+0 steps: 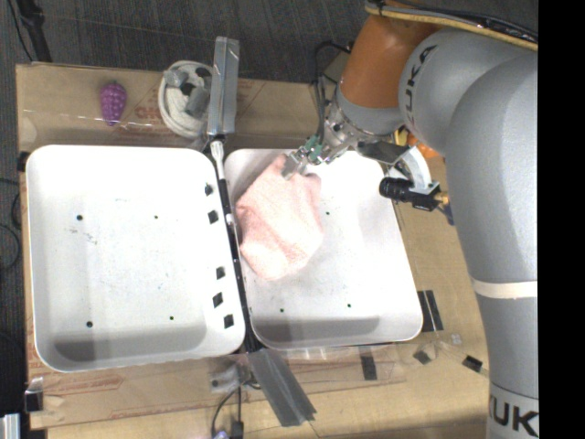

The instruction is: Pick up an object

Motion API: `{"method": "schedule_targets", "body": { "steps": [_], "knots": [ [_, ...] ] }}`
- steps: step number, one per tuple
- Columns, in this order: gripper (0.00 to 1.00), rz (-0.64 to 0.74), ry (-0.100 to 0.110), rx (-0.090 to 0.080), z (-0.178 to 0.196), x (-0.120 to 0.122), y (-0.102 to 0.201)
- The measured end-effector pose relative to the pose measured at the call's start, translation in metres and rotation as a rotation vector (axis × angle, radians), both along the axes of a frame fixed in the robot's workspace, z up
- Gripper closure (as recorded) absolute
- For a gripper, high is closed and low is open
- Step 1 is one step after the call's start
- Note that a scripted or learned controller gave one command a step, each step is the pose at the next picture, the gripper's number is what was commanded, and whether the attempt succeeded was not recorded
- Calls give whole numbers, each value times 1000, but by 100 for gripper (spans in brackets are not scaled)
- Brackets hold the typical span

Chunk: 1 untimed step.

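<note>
Camera view, soft crumpled pink cloth (277, 222) at nine o'clock of smooth right white bin (384, 282), metal hand (302, 161) at cloth's twelve o'clock corner, grip state unclear, purple knobbly toy (112, 101) on counter (64, 90).

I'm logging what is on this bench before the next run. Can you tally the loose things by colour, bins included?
White bins: 2, the left bin and the right bin
Pink cloth in the right bin: 1
Purple grape-like bunch on the bench behind the left bin: 1
White coiled thing beside it: 1
Total: 5
</note>
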<state>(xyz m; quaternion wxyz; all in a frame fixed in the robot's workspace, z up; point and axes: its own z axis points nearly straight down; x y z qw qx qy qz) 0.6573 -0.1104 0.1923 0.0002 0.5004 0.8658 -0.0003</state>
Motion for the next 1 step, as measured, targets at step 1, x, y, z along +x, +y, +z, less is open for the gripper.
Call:
{"method": "schedule_targets", "body": {
  "steps": [1],
  "knots": [
    [100, 473, 4, 1, -1, -1, 41]
  ]
}}
